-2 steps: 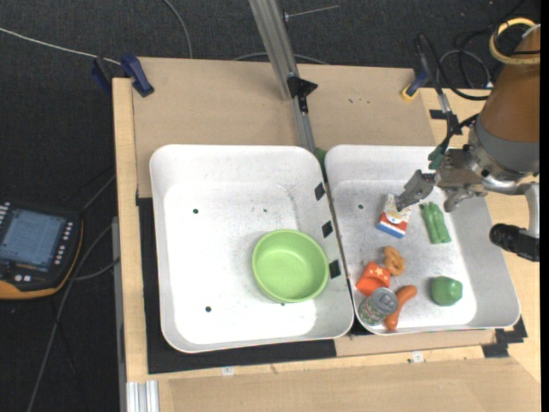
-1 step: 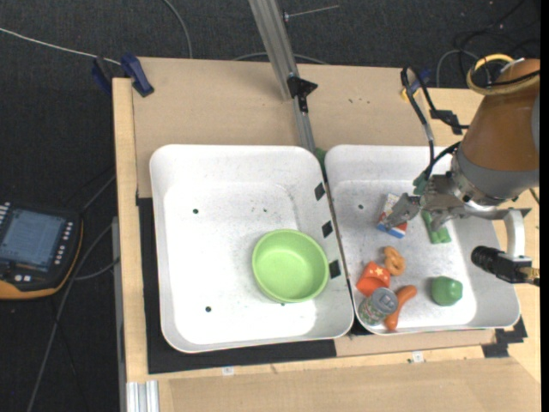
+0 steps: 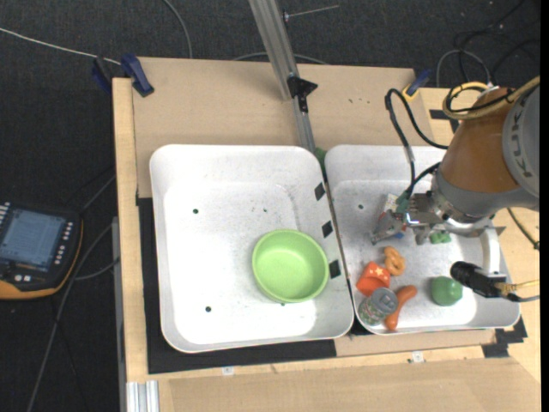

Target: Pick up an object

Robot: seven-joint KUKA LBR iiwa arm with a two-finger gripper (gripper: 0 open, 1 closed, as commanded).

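Camera view: gripper (image 3: 396, 222) hovers mid-right over the right bin (image 3: 369, 166), can't tell its grip; green bowl (image 3: 290, 266) left.

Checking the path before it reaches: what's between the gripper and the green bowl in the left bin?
In the camera view, bare white floor of the right bin, then the two bins' adjoining walls with black clips, separate the gripper from the green bowl.

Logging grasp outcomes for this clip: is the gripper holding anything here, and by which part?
Cannot be told. The gripper hangs over the right bin, above the small orange piece, with nothing visibly between its fingers.
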